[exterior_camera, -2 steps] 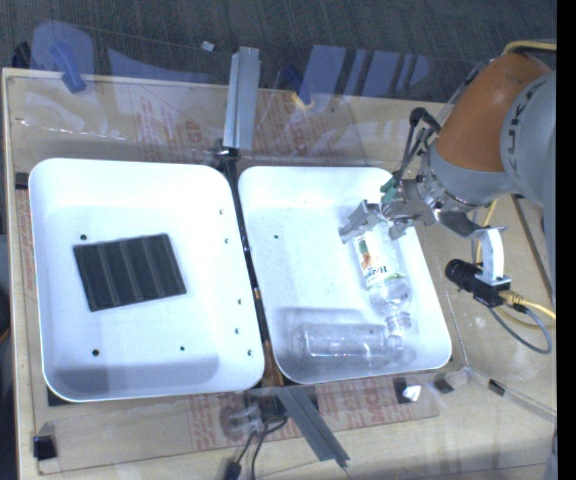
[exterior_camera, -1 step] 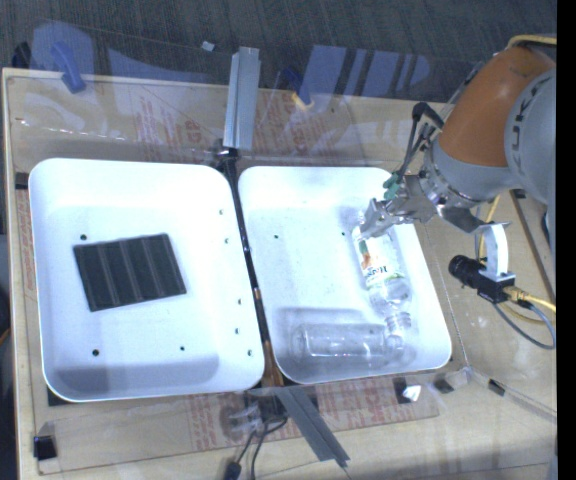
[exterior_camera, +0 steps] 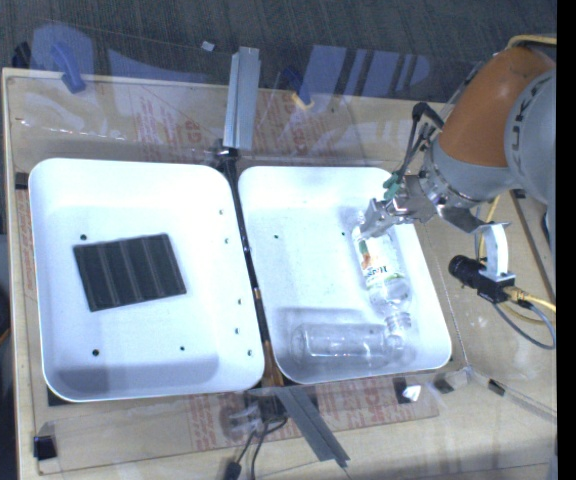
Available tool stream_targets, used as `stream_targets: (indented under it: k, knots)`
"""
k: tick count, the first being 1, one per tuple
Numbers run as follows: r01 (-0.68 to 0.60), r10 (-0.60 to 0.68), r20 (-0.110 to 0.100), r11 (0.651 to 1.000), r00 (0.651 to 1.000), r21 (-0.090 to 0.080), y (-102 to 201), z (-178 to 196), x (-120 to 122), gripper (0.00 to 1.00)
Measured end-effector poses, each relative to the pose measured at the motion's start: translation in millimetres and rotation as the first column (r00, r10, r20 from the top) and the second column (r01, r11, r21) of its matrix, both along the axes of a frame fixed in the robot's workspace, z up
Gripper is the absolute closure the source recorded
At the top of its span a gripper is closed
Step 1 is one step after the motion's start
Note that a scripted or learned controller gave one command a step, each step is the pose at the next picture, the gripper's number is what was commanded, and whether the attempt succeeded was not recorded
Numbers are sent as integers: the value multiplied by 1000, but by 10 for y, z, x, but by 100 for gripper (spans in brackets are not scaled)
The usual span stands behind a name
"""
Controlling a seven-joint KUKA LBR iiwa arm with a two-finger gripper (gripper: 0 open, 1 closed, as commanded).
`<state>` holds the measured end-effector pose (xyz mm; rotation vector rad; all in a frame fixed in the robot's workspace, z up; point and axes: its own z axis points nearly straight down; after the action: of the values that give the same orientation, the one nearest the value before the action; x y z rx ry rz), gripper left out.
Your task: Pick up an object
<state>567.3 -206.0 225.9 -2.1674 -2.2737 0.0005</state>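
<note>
Two clear plastic bottles lie in the right bin (exterior_camera: 293, 238). One bottle, with an orange and white label (exterior_camera: 381, 271), lies along the bin's right wall with its cap toward the front. The other clear bottle (exterior_camera: 343, 342) lies crosswise along the front wall. My gripper (exterior_camera: 372, 222) hangs over the right bin's back right part, right at the labelled bottle's far end, and seems to touch it. A flat dark ribbed pad (exterior_camera: 129, 270) rests in the middle of the left bin (exterior_camera: 43, 298).
The grey arm with its orange band (exterior_camera: 488, 108) reaches in from the right over the bench. A metal bar (exterior_camera: 240, 98) stands behind the seam between the bins. Clamps and cables sit at the front edge.
</note>
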Motion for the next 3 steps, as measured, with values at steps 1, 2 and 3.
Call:
stream_targets:
  k: [1, 2, 3]
  knots:
    - [-45, 45, -4, 999, 999, 1, -25, -528, 142, 0]
    - [-45, 45, -4, 999, 999, 1, -26, -527, 142, 0]
    - [119, -119, 0, 993, 993, 0, 476, -271, 589, 0]
